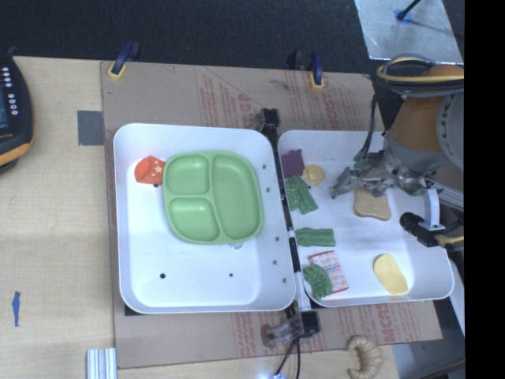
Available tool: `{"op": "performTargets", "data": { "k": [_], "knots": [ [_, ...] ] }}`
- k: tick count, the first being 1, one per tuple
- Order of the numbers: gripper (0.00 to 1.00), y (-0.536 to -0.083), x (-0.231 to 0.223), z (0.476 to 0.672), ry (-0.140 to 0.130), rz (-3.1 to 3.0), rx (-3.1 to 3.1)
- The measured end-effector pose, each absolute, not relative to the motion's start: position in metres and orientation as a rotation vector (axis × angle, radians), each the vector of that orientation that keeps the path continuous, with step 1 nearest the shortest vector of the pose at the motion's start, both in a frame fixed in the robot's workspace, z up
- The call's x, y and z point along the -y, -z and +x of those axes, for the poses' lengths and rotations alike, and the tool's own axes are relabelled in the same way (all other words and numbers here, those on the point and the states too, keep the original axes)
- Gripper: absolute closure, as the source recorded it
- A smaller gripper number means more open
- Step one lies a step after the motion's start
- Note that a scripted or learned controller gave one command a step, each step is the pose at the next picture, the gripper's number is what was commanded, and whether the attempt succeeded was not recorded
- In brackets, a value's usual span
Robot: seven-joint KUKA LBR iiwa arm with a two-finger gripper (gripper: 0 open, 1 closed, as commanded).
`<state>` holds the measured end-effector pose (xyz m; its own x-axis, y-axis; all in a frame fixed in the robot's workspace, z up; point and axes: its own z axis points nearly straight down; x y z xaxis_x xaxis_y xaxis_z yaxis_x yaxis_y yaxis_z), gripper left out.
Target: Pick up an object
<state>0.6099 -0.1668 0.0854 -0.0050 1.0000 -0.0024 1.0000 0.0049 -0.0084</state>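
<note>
While my arm reaches in from the right, this is how things lie:

my gripper (361, 181): low over the right bin, fingers (344, 186) spread out like metal prongs, nothing between them that I can see; its tips are just left of and above the tan piece.
my arm (422, 129): grey, with an orange band, over the right bin's far right corner.
right bin (430, 290): shallow, white, holds all the small items below.
tan piece (372, 207): flat, toast-coloured, roughly square with rounded corners; lies just beside my gripper, partly under it; touching or not, can't tell.
yellow oval (390, 273): smooth, pale yellow, near the bin's front right corner, well apart from my gripper.
small yellow lump (315, 174): pale, roundish, left of my gripper, beside the purple item.
purple item (292, 163): dark, blocky, at the bin's far left side.
green strip (300, 195): ridged, dark green, angled, just below the purple item.
green bar (315, 237): ridged, lies crosswise at mid bin.
card (328, 271): white with red print, front left of bin, a green leafy bit (316, 278) lying on its left part.
left bin (142, 283): white, holds a light green divided plate (213, 197), three compartments.
red item (148, 170): small, red-orange with a yellow spot, touching the plate's left edge.
</note>
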Motion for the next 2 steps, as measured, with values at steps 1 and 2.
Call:
{"op": "performTargets", "data": {
  "k": [1,2],
  "knots": [
    [0.00,-0.214,0.198,0.660,0.008,-2.224,2.239],
    [0.00,-0.114,0.175,0.596,-0.014,-2.208,2.215]
  ]
}}
